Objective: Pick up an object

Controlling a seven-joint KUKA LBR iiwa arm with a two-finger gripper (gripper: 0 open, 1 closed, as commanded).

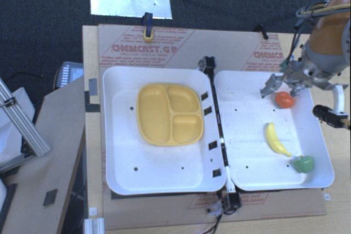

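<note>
Orange tomato (284,100) just under the gripper (283,87), jaws apart astride it, banana (277,140) nearby below.

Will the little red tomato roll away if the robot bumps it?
Probably. The tomato looks round and lies loose on the flat bin floor, so a nudge may roll it. It looks smooth, so it might slip from the gripper just above it.

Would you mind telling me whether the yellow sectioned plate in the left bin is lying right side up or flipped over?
Right side up: the yellow sectioned plastic plate shows its three hollow compartments facing upward, lying flat on the left white bin's floor.
</note>
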